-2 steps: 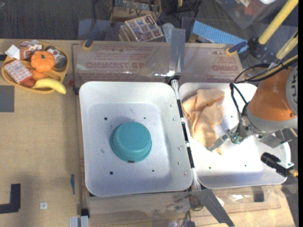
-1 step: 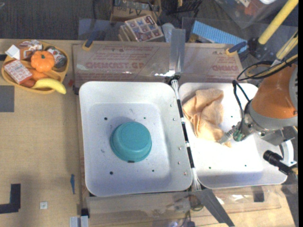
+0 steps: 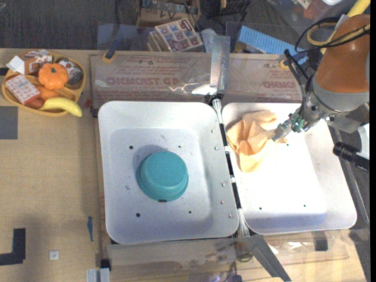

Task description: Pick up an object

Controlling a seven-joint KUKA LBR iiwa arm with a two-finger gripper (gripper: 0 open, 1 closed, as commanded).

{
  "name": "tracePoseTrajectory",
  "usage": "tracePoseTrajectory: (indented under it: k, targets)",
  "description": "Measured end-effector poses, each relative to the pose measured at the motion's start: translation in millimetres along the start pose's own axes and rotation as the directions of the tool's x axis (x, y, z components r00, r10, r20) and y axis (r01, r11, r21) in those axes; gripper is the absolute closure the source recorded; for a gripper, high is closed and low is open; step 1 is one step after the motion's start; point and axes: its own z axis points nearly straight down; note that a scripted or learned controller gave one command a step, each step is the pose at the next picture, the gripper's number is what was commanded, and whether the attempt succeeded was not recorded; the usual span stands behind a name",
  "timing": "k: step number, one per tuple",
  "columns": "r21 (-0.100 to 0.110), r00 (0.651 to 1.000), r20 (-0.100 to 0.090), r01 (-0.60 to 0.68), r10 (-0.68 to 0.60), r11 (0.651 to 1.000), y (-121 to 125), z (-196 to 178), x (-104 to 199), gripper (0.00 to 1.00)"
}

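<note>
Camera view, from above and at a slant, is read here from near to far. Nearest, in the left white plastic bin (image 3: 117,216), an upturned teal round bowl (image 3: 163,175) is seen lying a little left of centre. The near half of the right white plastic bin (image 3: 305,216) is seen bare.

Farther back in the right bin, close to its left wall, a crumpled pale orange cloth (image 3: 251,138) is found. The gripper (image 3: 281,134) is seen at the cloth's right edge, reached in from the right. Whether its fingers are spread or pinched on a fold cannot be told; the tips are small and blurred against the fabric.

The step in hand is judged to be the grasp of the cloth. A thick fold should be taken well inside the edge, and the lift made straight up, since a thin corner could slip out.

Beyond the bins, a cardboard sheet (image 3: 153,81) is seen, and at far left a yellow dish of toy food (image 3: 41,87). The arm's upper part is cut off at the frame's right edge.
</note>
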Motion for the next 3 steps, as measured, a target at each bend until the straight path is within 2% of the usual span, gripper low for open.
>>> tracePoseTrajectory:
  k: [1, 2, 3]
  targets:
    - [0.000, 1.000, 0.000, 0.000, 0.000, 1.000, 0, 0, 0, 0.00]
    - [0.001, 0.995, 0.000, -0.097, 0.097, 0.995, 40, 83, -26, 0.00]
    - [0.005, 0.985, -0.001, -0.172, 0.172, 0.985, 71, 130, -43, 0.00]
